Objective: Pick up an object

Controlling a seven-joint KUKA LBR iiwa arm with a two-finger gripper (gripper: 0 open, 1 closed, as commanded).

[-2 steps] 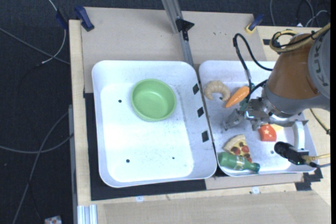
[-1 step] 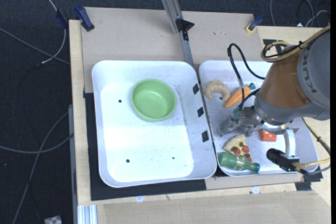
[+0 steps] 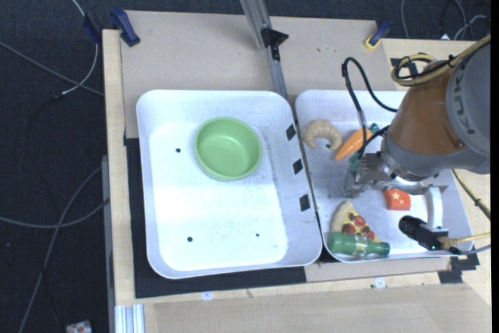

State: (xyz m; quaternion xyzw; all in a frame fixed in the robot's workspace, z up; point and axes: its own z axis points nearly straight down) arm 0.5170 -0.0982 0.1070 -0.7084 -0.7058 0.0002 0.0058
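The jaws hang low in the right bin (image 3: 312, 101), their spread impossible to tell, beside a carrot (image 3: 348, 144) and croissant (image 3: 321, 133). A green bottle (image 3: 357, 247) lies at the near edge; no writing is legible.

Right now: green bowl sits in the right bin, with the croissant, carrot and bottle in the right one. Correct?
Not quite. The camera view shows the green bowl in the left bin. The croissant, carrot and bottle are in the right bin, as you said.

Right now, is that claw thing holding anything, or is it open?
Claw: cannot be told whether open or closed; it is low in the right white bin, near the orange carrot-shaped toy, with nothing visibly between its fingers.
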